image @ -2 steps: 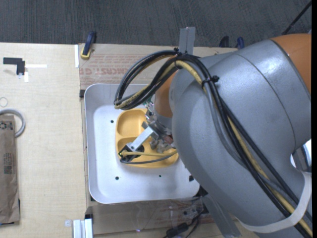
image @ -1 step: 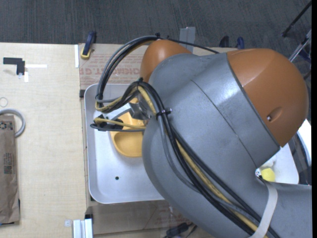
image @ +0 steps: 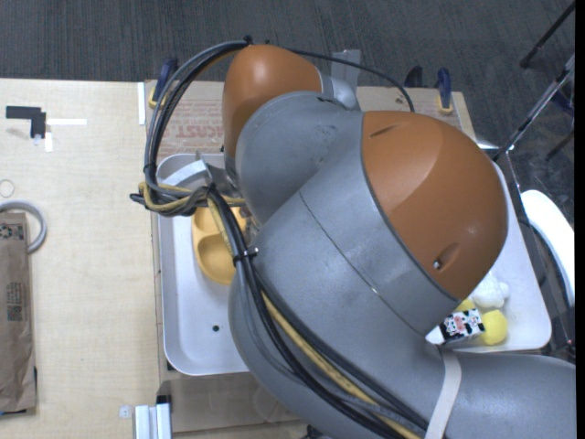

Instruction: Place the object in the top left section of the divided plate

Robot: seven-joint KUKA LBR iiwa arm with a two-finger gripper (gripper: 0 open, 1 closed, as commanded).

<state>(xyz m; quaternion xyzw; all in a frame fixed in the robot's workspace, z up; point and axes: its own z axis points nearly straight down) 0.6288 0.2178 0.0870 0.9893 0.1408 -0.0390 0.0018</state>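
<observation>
From the overhead camera view, you are looking mostly at the grey KUKA arm with its orange domed joint covers (image: 366,245), which reaches in from the right and covers the middle of the scene. Its black and yellow cable bundle (image: 196,195) loops over the left shallow white bin (image: 183,327).

Under the arm you can make out a piece of the yellow divided plate (image: 216,250) in that left bin: a curved rim and one rounded section. The rest of the plate is hidden, so you cannot tell which section is which or how the plate is turned.

The gripper itself is covered by the arm, so you cannot tell how it stands or whether it carries anything.

In the right white bin (image: 535,273), near its lower corner, you see a small yellow ball-like toy (image: 494,327), a little black-and-white patterned piece (image: 462,325) touching it, and a white lumpy item (image: 491,293) just above. Which of these is the object, and its long axis, cannot be told.

On the wooden bench (image: 82,245) at the left edge lies a brown paper bag (image: 14,318), cut off by the frame.
</observation>
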